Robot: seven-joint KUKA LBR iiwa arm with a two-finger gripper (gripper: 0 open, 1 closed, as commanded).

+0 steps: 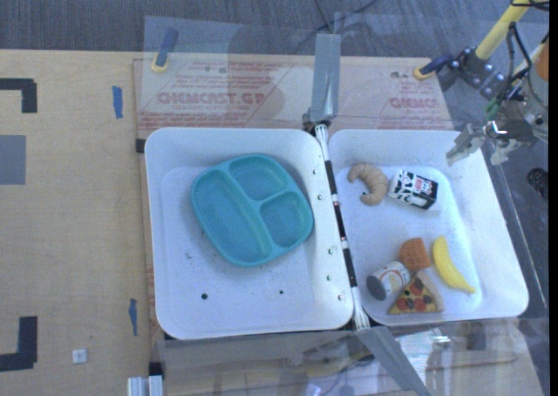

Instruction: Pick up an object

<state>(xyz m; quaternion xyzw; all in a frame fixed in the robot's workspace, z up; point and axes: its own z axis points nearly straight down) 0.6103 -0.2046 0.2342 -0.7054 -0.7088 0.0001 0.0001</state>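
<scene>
The right bin holds a croissant, a small black-and-white milk carton, an orange-brown biscuit, a yellow banana, a small can and a pizza slice. My gripper hangs over the bin's far right corner, above and to the right of the milk carton. It is open, with nothing between its fingers.
The left bin carries a turquoise divided plate. A raised ridge separates the two bins. The arm and its cables fill the upper right. Bare bin floor lies between the carton and the banana.
</scene>
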